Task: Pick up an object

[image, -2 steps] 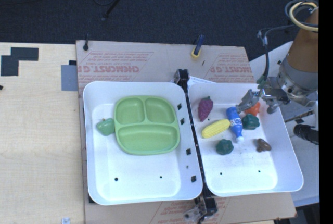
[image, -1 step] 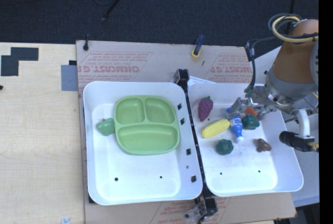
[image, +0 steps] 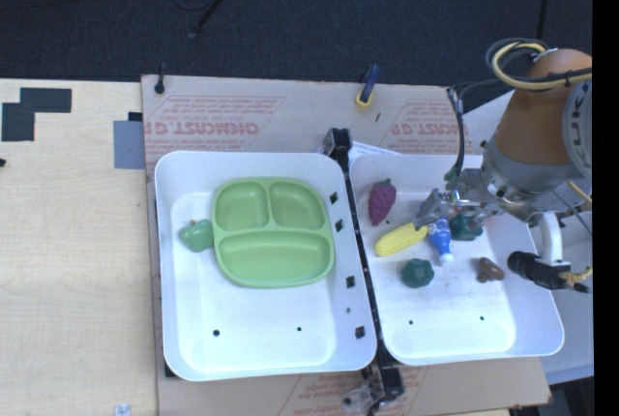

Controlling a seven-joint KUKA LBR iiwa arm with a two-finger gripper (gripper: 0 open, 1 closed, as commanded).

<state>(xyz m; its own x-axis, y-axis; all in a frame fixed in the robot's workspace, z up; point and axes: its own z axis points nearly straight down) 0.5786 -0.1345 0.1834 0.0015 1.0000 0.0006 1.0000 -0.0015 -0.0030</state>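
Hovering low in the right bin [image: 527, 327], the tool [image: 443, 209], finger state impossible to tell, sits among crowded corn [image: 399, 239], blue bottle [image: 442, 243] and purple fruit [image: 381, 201]; closing here risks nudging neighbours and gripping nothing

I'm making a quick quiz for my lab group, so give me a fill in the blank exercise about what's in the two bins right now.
1. The green divided plate lies in the ____ bin as the camera sees it.
2. The yellow corn lies just below the ____ grapes.
3. The gripper hangs over the ____ bin.
4. A small green toy touches the plate's ____ edge.

Missing words: left; purple; right; left
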